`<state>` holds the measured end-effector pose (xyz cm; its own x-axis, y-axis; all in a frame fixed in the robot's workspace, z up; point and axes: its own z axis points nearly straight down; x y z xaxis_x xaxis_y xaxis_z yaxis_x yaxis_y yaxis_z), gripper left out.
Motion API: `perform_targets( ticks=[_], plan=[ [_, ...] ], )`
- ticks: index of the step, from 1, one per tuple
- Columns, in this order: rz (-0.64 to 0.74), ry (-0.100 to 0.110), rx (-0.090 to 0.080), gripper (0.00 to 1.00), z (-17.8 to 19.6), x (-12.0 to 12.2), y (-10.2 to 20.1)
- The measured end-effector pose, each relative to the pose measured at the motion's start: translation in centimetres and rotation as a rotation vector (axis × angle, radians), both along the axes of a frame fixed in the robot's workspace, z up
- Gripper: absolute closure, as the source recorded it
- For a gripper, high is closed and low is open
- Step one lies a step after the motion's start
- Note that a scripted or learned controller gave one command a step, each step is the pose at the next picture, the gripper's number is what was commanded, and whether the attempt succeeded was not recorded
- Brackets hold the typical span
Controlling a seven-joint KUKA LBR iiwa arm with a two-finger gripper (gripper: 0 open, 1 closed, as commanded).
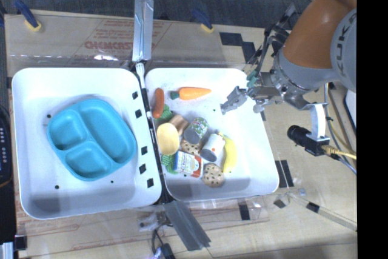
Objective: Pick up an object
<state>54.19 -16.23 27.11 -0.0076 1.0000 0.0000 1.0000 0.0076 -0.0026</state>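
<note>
- From the overhead camera, two shallow white bins sit side by side on the bench: the left bin [24,130] and the right bin [254,154].
- The left bin holds a blue divided tray [91,136], lying at a slant across the bin floor.
- The right bin carries a heap of small things, crowded toward its left wall and middle.
- Near the top of that bin lies a toy carrot [193,93], orange with a green end pointing left.
- Just left of it, against the dividing wall, is a reddish sausage-shaped piece [159,100].
- Below sits a pale yellow lemon-like piece [168,139], touching its neighbours.
- Beside that is a greyish can [196,129], tilted, and a small white cup [213,145] on its side.
- A banana [230,154] lies along the right edge of the heap, just beside the cup.
- A speckled cookie [212,175] rests at the bottom of the pile, next to a colourful packet [187,163].
- The arm [315,33] comes in from the right, its orange band above the wrist.
- The gripper [230,100] hovers over the bare upper right part of the right bin, right of the carrot and apart from the heap.
- Nothing sits between its tips; how far the claw is spread, I cannot tell from here.
</note>
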Motion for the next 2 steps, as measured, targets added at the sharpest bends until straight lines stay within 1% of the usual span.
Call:
perform_targets(
  ticks=[1, 2],
  plan=[
    [0.096, 0.007, 0.003, 0.0, -8.3, 11.4, 1.5],
    [0.109, -0.002, -0.001, 0.0, -18.0, 10.4, -1.0]
  ],
)
